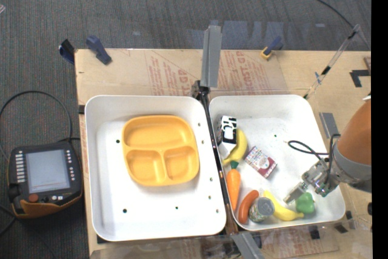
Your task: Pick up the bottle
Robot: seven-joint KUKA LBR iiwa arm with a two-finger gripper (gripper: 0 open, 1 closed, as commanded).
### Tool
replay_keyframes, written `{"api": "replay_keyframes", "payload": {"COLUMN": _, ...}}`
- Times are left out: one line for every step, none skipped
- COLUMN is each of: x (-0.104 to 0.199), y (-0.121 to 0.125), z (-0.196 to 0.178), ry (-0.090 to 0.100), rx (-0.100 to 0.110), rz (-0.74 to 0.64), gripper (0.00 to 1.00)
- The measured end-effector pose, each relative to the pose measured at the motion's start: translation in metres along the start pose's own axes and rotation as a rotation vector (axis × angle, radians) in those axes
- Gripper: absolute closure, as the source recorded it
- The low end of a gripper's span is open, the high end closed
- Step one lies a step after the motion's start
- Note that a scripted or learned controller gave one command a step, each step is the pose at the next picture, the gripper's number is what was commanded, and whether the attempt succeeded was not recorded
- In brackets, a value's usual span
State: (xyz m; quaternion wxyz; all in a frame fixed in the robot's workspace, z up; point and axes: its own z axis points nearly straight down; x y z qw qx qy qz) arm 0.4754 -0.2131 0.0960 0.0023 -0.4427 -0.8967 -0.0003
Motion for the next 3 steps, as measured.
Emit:
{"api": "replay_keyframes", "payload": {"x": 0.0, "y": 0.0, "z": -0.008, "ry": 0.003, "rx": 0.0, "rz": 0.003, "gripper": 1.0}}
{"api": "replay_keyframes", "payload": {"x": 0.001, "y": 0.003, "z": -0.026, "ry": -0.002, "rx": -0.001, "rz": -0.239, "gripper": 1.0}}
{"api": "replay_keyframes", "payload": {"x": 0.001, "y": 0.003, "z": -0.026, "ry": -0.002, "rx": -0.001, "rz": -0.238, "gripper": 0.0}}
